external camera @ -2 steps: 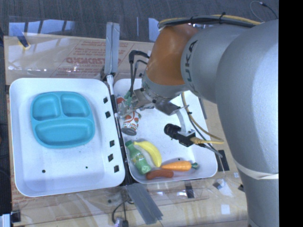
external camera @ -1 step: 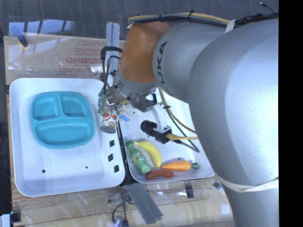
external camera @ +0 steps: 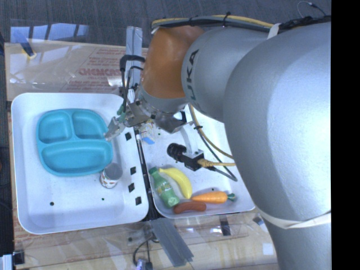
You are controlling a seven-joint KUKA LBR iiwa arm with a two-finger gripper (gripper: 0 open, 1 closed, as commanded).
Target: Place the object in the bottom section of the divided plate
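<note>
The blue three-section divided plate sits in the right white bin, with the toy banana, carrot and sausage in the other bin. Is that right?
Not quite. The camera view shows the blue three-section divided plate in the left white bin. The yellow toy banana, orange carrot and brown sausage lie in the other bin, the right white bin, as you said.

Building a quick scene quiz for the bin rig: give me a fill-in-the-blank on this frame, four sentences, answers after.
1. The divided plate is coloured ____.
2. The plate lies in the ____ bin of the camera view.
3. The yellow toy beside the green bottle is a ____.
4. The carrot lies in the ____ bin, near the sausage.

Missing words: blue; left; banana; right
</note>
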